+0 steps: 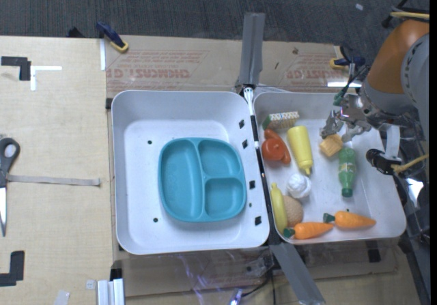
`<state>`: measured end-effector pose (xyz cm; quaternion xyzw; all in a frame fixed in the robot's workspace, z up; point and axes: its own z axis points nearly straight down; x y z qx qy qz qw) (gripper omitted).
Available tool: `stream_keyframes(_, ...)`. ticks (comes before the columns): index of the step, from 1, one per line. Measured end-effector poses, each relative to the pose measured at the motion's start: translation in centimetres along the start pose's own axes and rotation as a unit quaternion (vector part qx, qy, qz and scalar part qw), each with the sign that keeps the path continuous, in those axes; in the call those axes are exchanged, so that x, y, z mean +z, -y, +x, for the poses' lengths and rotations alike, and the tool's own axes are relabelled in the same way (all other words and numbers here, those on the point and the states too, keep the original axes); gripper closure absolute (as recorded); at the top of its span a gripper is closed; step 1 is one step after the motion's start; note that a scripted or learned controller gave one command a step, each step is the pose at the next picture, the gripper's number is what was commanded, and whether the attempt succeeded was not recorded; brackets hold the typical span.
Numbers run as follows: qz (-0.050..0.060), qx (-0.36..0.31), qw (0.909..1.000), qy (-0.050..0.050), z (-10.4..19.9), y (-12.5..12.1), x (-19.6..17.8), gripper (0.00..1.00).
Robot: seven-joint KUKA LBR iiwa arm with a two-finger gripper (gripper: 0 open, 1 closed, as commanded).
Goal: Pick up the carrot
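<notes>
Camera view, carrot (354, 220) by second carrot (311, 230), green bottle (347, 170) just above.

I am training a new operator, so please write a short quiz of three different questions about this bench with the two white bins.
1. True or false: the teal plastic plate with three compartments lies in the same shallow white bin as the two orange toy carrots.
2. Multiple choice: what lies directly beside the two-finger gripper? A) the tan block-shaped toy B) the yellow toy bottle C) the white round toy
3. Fill in: the two carrots, one and the other, lie along the bin's ____ wall in the camera view.

Key: 1 false; 2 A; 3 bottom (near).
</notes>
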<state>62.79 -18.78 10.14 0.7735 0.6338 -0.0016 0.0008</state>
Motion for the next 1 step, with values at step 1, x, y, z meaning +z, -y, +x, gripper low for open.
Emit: stream_keyframes(1, -0.001, -0.069, 0.9976, -0.002, -0.09, 8.86, 0.88, 1.0)
